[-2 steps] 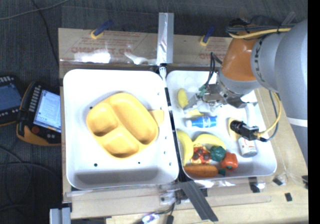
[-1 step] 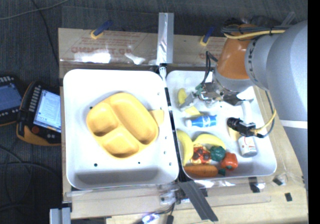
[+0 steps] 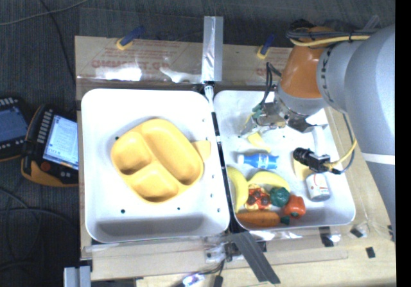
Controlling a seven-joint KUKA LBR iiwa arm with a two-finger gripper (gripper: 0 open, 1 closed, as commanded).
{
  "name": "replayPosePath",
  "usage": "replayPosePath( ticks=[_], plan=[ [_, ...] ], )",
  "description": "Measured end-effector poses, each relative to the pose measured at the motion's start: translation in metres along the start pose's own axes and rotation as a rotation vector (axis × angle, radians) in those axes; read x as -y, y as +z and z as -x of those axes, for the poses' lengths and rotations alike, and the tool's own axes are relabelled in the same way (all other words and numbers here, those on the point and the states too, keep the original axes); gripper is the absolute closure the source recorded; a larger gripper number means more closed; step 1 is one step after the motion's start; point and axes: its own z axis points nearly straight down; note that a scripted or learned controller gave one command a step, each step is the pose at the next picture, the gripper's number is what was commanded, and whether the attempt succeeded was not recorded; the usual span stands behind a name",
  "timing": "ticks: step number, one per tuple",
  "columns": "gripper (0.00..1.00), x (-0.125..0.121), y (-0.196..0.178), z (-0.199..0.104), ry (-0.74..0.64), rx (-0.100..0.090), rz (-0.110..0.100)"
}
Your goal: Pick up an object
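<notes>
Claw (image 3: 260, 120) over right bin (image 3: 334, 151), yellow tray (image 3: 157, 158) left

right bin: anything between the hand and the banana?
Yes. In the camera view a small blue-and-white bottle lies on its side between the hand and the banana, just above the banana.

Two bins sit side by side on the tabletop (image 3: 96, 51). The left bin (image 3: 103, 215) holds a divided tray (image 3: 157, 158) near its middle. In the right bin (image 3: 343, 205), the tool (image 3: 260, 119) hangs over the far end. A small bottle (image 3: 257, 160) lies mid-bin, toy food (image 3: 266, 201) crowds the near end, and a can (image 3: 317, 185) rests to its right.
</notes>
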Motion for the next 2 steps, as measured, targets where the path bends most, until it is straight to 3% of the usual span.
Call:
replayPosePath(
  ticks=[1,2],
  plan=[
    [1.0,0.025,0.009,0.008,0.019,0.002,0.003],
    [1.0,-0.023,-0.083,-0.032,0.107,0.001,-0.013]
  ],
)
